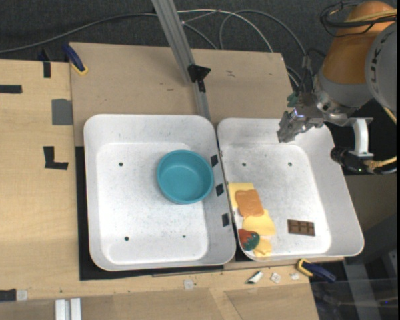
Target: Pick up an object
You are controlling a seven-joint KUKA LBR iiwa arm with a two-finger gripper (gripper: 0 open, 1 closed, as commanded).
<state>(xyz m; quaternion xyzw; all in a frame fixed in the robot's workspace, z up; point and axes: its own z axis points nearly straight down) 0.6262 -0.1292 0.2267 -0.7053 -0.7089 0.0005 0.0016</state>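
The right bin (320, 179) holds a heap of small things along its left wall: a yellow block (261, 223), an orange piece (249, 203) on top of it, and a red and green piece (249, 239) at the front. A brown chocolate-like bar (301, 228) lies alone near the bin's front right. My gripper (287, 131) hangs over the far edge of the right bin, well away from all of these things. Nothing shows between its fingers.
A blue bowl (184, 176) sits in the left bin (120, 199), near its right side. A slanted metal pole (177, 32) rises behind the bins. Cables run across the dark floor at the back. A yellow-handled clamp (315, 269) lies at the bench's front edge.
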